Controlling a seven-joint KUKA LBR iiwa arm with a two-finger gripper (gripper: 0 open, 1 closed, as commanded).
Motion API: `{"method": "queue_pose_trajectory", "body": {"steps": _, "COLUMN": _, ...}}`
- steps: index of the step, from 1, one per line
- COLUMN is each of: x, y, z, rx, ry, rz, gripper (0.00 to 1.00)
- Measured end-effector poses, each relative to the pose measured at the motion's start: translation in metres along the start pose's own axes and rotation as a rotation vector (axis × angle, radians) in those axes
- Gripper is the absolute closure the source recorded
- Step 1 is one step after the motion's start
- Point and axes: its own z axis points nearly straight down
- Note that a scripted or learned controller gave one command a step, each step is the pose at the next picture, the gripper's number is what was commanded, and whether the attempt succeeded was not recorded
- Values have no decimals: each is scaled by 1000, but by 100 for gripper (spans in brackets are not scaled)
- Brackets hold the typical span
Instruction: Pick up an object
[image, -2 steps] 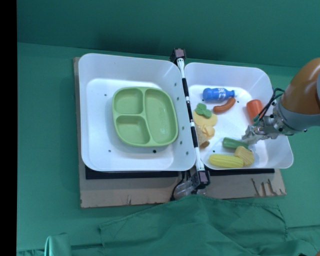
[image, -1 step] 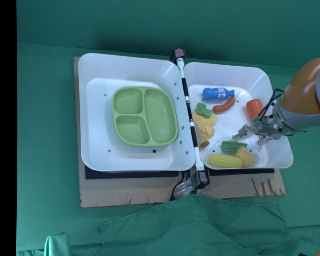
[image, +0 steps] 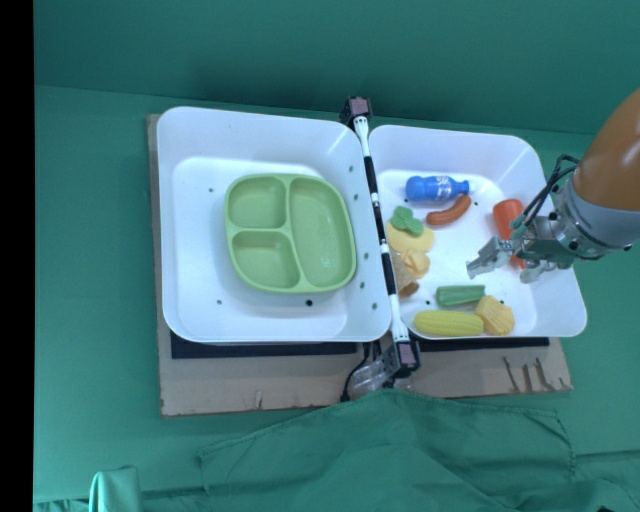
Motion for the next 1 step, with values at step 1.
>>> {"method": "queue_pose_trajectory", "body": {"steps": 1, "x": 48, "y": 22, "z": 25, "rx": 10, "ry": 3, "rz": -1, "gripper": 0}}
